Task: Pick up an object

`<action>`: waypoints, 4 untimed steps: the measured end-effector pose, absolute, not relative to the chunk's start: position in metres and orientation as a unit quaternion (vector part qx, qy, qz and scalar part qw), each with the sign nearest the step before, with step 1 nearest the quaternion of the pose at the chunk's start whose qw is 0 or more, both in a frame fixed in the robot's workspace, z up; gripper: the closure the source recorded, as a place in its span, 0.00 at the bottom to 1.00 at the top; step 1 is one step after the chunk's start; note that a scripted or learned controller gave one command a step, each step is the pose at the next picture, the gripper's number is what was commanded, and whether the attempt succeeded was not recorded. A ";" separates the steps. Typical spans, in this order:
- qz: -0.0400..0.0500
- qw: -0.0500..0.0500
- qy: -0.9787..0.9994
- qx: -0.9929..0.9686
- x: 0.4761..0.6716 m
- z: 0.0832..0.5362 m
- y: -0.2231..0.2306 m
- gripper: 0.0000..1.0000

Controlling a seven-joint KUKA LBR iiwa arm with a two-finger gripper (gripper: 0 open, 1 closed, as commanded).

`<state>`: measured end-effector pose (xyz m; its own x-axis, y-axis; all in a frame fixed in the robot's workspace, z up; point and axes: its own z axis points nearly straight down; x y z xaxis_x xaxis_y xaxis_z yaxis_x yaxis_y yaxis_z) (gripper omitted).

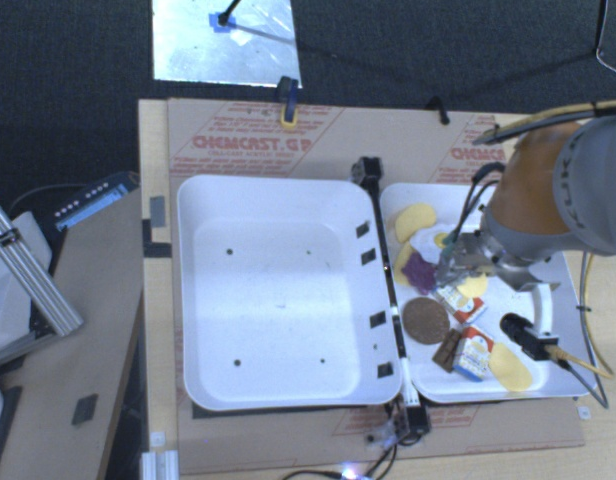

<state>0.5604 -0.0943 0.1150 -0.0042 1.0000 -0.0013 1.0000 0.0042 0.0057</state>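
Several small objects crowd the right bin (568, 388): a purple piece (420, 270) near its centre-left, a round brown disc (425, 320) just below at six o'clock from it, a yellow piece (412, 220) at twelve o'clock, and a red, white and blue packet (474, 354) toward five o'clock beside a dark brown piece (447, 349). Another yellow piece (510, 370) lies at the bin's lower right. The gripper (454, 268) sits low over the pile, just at three o'clock from the purple piece; whether it grasps anything cannot be told. The grey arm (578, 193), orange-banded, enters from three o'clock. At nine o'clock, the left bin (278, 288) adjoins, both resting on a brown board (248, 138).
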 end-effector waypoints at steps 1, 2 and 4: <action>0.005 0.007 0.707 0.707 0.509 0.088 -0.085 1.00; 0.002 0.004 0.708 0.706 0.537 0.150 -0.103 1.00; 0.003 0.004 0.709 0.705 0.562 0.135 -0.085 1.00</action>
